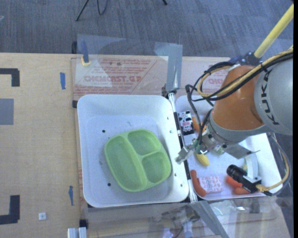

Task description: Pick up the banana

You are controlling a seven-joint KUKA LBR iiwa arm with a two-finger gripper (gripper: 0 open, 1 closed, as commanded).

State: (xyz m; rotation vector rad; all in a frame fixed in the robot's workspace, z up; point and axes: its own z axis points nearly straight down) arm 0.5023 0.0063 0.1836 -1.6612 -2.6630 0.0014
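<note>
Bench [37,162] — left bin [93,104] holds green tray [137,160], right bin [266,143] the banana [202,160].

Pretty clearly a robotics lab: plywood counter [37,153] with black tape marks [16,78] at 9 o'clock, tripod legs [83,10] on grey carpet [186,21] at 12, KUKA arm [242,102] at 3.

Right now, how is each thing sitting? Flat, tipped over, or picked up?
green plate: flat and right way up in the left bin.
banana: lying in the right bin, partly hidden under the gripper; whether it is gripped, cannot tell.
gripper: down low, right over the banana.
red-patterned packet: lying flat, untouched.
black-and-white box: lying by the bin wall, untouched.
</note>
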